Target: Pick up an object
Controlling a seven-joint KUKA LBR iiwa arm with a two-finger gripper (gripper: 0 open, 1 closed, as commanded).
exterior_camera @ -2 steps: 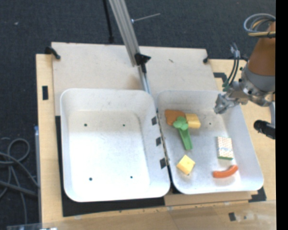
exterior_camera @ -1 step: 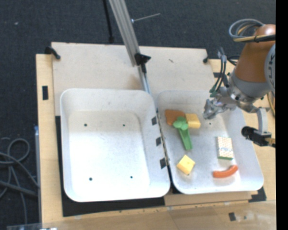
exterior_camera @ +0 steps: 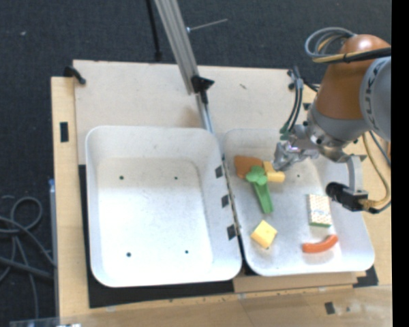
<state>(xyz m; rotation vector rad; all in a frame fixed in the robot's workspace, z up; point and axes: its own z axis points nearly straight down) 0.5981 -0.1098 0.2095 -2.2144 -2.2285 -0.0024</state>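
Two white bins on a counter (exterior_camera: pixel 136 94), gripper (exterior_camera: pixel 284 157) low in the right bin (exterior_camera: pixel 347 257) near a green piece (exterior_camera: pixel 261 188), yellow block (exterior_camera: pixel 264 234), orange-red piece (exterior_camera: pixel 320 244)

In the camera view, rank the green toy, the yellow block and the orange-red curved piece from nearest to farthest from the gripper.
1. Green toy, just down-left of the gripper.
2. Yellow block, near the right bin's front-left.
3. Orange-red curved piece, at the front right.
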